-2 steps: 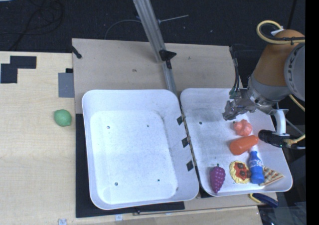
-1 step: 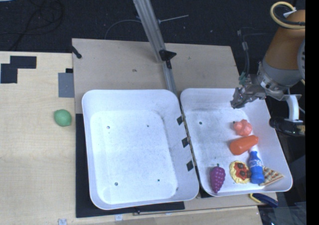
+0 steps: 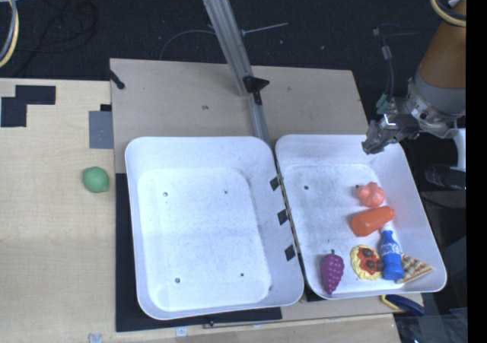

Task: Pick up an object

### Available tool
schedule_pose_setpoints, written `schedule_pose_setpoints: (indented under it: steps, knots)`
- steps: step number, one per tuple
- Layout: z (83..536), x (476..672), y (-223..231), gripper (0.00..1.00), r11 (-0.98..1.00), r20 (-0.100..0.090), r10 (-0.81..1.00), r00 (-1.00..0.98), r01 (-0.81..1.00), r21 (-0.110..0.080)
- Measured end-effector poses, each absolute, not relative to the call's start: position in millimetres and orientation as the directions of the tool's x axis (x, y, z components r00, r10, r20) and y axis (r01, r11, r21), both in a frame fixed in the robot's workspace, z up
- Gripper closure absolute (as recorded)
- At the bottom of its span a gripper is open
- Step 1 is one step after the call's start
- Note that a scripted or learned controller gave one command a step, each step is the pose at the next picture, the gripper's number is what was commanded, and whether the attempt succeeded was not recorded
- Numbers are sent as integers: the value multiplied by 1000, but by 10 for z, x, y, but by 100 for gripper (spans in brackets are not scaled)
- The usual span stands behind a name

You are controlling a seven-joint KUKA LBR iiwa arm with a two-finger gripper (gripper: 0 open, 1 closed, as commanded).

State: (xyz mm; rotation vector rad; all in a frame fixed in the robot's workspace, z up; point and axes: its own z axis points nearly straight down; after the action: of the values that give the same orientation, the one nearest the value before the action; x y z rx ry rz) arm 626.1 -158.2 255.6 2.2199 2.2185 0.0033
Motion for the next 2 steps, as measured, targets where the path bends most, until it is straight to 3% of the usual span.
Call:
schedule_pose_setpoints:
  steps: [2]
  knots:
    - [2490, 5836, -693, 100, 3, 1, 1000, -3, 1000, -1]
